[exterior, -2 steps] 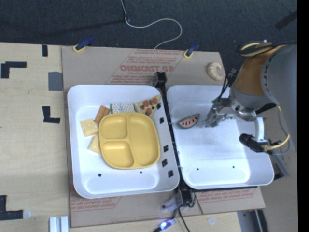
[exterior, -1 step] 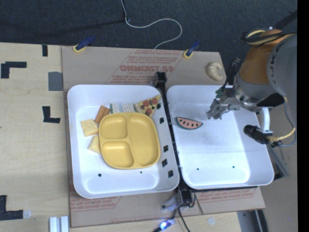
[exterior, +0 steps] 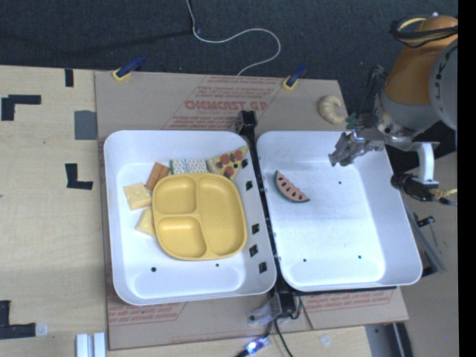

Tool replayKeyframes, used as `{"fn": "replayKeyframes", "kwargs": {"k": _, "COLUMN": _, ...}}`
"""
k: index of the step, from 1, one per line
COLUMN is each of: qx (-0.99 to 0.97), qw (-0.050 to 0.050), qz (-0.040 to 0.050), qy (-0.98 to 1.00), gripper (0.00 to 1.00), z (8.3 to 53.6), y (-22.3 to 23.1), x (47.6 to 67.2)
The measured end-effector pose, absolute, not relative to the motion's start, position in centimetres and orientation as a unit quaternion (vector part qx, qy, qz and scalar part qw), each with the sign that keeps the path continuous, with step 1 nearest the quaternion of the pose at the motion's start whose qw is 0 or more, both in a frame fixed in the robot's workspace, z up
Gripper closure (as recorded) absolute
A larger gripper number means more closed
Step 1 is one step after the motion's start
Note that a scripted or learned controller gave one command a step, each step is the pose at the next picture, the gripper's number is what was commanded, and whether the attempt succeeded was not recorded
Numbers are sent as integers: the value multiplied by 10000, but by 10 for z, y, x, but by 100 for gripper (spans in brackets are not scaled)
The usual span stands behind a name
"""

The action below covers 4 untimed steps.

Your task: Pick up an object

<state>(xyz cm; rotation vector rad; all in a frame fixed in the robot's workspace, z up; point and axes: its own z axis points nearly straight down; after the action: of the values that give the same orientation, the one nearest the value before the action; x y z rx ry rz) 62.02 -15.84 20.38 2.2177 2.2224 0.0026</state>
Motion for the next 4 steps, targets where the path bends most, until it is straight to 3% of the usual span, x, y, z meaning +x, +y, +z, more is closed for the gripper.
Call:
{"fn": "replayKeyframes", "kwargs": {"k": 1, "qx": 7064, "qw": 2, "qz": 6, "qy": 7078, "gripper": 100, "z": 225, "y": -157, "x": 621}}
{"fn": "replayKeyframes", "kwargs": {"k": 4, "qx": 7052, "qw": -21, "qz": -6, "qy": 7090, "gripper": 100, "z": 226, "y": -30, "x": 526}}
